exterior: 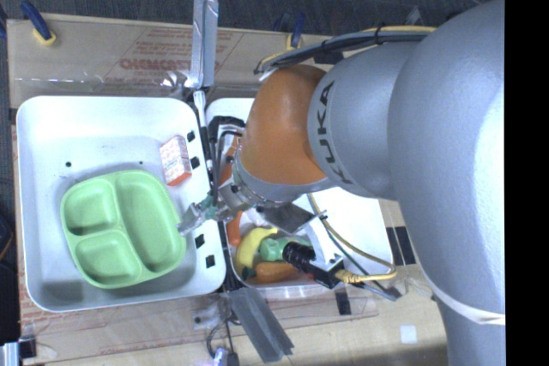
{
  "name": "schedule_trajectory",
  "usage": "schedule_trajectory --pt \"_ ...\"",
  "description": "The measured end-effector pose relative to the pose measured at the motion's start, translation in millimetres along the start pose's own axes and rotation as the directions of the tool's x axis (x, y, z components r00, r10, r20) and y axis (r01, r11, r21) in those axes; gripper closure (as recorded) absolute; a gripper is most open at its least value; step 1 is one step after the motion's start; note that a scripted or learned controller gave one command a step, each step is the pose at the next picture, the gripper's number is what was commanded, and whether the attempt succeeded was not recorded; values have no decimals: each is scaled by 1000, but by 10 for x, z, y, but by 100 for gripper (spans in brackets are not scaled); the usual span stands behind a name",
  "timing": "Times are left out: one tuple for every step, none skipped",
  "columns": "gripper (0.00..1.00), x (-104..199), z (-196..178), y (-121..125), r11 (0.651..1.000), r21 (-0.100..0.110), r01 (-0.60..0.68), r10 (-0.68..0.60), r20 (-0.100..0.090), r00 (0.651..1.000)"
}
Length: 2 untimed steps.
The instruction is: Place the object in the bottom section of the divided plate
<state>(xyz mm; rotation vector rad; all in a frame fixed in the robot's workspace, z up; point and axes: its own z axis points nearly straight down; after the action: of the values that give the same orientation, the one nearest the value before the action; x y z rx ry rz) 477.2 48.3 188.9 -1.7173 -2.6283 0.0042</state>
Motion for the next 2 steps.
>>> schedule_trajectory --pt "0 0 0 0 1000 0 0 0 0 1000" --pt "0 0 0 0 1000 0 0 0 0 1000"
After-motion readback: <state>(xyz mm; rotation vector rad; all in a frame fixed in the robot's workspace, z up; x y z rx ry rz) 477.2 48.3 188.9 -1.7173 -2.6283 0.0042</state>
